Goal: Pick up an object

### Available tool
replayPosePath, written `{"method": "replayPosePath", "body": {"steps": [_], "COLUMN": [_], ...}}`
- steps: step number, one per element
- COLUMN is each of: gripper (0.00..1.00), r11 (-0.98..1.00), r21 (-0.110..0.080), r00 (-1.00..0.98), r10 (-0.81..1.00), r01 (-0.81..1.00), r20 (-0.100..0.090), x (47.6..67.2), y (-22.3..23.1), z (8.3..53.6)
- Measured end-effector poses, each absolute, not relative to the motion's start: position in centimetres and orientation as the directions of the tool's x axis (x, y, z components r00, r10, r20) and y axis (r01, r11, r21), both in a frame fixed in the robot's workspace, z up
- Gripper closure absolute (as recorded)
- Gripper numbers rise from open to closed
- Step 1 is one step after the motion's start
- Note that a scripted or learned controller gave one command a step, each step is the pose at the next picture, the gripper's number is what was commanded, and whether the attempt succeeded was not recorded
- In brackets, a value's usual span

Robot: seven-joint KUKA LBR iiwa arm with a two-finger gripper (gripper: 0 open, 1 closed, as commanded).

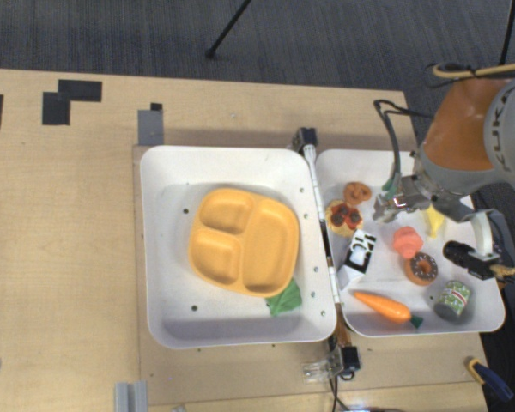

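Gripper [396,202] hangs low over the right bin [369,166], just up and left of the pink lump [407,240]. Whether the gripper is apart or together cannot be told from this angle. Nothing can be seen clamped in it. Arm [468,136] comes in from upper right of the lump, with a smooth grey shell and a glossy orange band.

Loose things, all placed from the pink lump (rounded, matte, soft-looking):
- yellow piece [434,222]: narrow, smooth, just up and right, close to the lump.
- doughnut [422,269]: ring shape with dark speckled icing, just below, about touching.
- can [453,298]: short cylinder with a green label and grey end, lying tilted, lower right.
- carrot [380,305]: tapered, smooth orange with a green stub, lying flat, below and left.
- packet [359,252]: small, boxy, black-and-white print, to the left.
- berry cluster [343,217]: bumpy, red and dark, further left and a little up.
- brown pastry [357,193]: round, rough top, up and left, beyond the gripper.

Well left of the lump, the left bin [167,230] holds a yellow plate [243,240]: smooth plastic, rounded square, three moulded compartments. A green scrap [285,299], leaf-like, lies against its near right corner.

Both bins are shallow, white, round-cornered, and sit on a pale wood-grain tabletop [60,256].
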State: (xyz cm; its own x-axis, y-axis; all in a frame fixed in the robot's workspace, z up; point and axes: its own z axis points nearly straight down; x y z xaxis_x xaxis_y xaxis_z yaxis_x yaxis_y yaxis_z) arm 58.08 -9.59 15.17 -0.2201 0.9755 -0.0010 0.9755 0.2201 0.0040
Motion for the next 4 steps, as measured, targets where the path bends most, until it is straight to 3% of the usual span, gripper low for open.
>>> {"method": "replayPosePath", "body": {"steps": [1,2,3,4], "gripper": [0.0,0.0,1.0,0.0], "r11": [0.219,0.219,0.22,0.22], "r21": [0.003,0.002,0.005,0.006], "r00": [-0.219,-0.219,-0.22,-0.22], "r10": [0.976,0.976,0.975,0.975], "r01": [0.976,0.976,0.975,0.975], "r20": [-0.001,0.001,0.0,-0.001], "x": [58.0,52.4,52.5,52.5], "y": [-9.6,-2.8,-2.9,-2.9], "z": [15.1,18.4,19.5,19.5]}}
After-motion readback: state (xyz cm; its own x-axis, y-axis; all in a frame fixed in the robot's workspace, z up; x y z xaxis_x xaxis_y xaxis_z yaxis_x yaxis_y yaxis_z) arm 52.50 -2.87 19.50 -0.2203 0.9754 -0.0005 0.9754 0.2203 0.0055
